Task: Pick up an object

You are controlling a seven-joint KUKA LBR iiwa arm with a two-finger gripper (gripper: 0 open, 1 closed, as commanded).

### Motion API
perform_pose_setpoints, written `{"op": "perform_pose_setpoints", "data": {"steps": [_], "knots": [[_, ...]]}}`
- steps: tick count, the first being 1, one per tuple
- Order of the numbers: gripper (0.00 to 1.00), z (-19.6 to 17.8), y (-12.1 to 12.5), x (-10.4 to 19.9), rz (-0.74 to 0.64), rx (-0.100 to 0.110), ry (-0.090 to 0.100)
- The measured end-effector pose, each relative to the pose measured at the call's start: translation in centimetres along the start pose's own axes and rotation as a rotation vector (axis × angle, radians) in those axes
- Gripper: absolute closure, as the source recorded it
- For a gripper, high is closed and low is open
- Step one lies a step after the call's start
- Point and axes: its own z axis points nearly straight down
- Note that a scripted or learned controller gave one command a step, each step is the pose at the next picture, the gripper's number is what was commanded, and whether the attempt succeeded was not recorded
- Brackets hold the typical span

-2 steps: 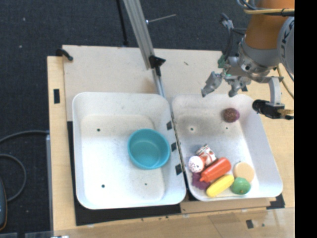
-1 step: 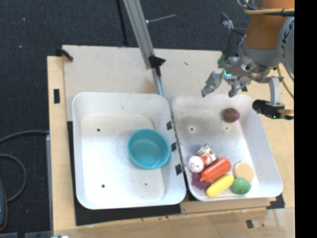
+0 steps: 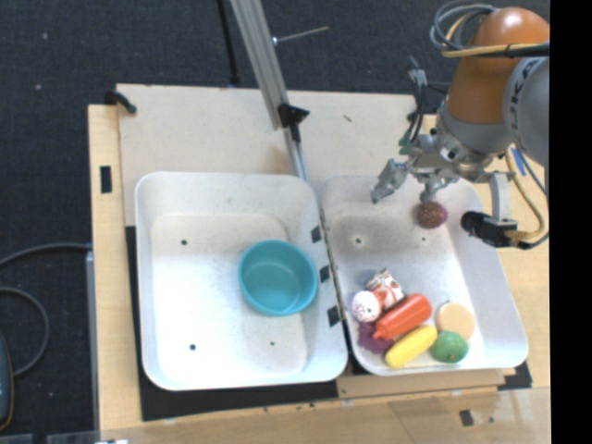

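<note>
Fingers [image 3: 410, 185] spread; purple ball [image 3: 431, 214] seemingly just below right fingertip.

A pale wooden surface [image 3: 199, 132] stands on a dark, speckled carpet floor [image 3: 83, 26], which shows along the top and down the left side. A slanted metal rail [image 3: 261, 49] rises from the surface's middle toward the top edge. A thin dark cable [image 3: 28, 285] curls over the floor at the left. The light is even and soft, with only faint shadows.
</note>
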Motion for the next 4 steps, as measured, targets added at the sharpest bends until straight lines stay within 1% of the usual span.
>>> {"op": "perform_pose_setpoints", "data": {"steps": [2, 3, 4], "knots": [[0.0, 8.8, 0.7, 0.5, -0.003, -0.001, 0.0], [1.0, 7.4, 0.9, 0.5, -0.002, -0.009, 0.001], [1.0, 2.2, 0.9, 1.4, -0.004, -0.011, 0.002]]}}
